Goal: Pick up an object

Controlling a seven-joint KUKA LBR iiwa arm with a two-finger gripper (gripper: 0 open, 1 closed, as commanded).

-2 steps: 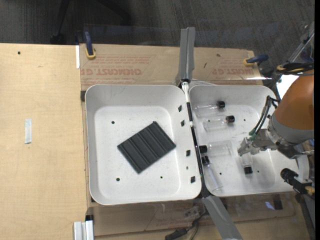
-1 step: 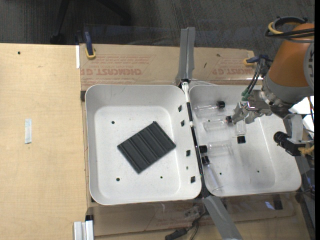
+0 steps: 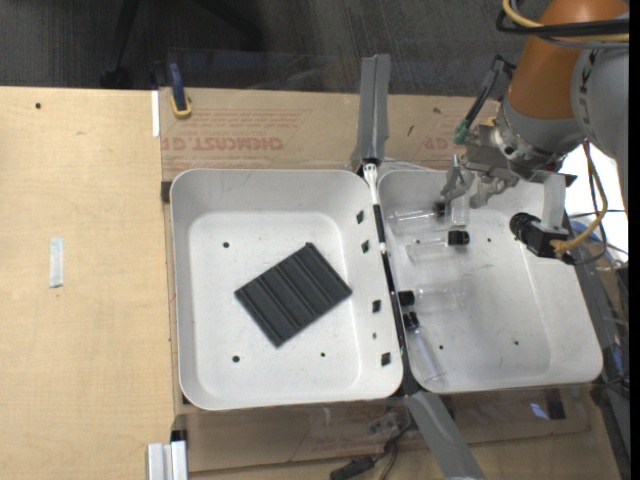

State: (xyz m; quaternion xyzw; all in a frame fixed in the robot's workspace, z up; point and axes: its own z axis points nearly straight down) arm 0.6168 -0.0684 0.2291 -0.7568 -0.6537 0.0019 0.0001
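Lying alone: ridged dark slab [image 3: 293, 293]

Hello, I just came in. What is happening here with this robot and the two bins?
A robot arm reaches in from the right, and its gripper hangs over the upper left part of the right bin. A dark ridged pad lies flat and tilted in the left bin, apart from the gripper. Nothing shows between its fingers.

A blue-handled clamp [image 3: 177, 92] sits at the upper left of the cardboard sheet [image 3: 270, 133] behind the bins. A small grey strip [image 3: 56, 263] lies on the wooden bench [image 3: 80, 298] at the frame's left.
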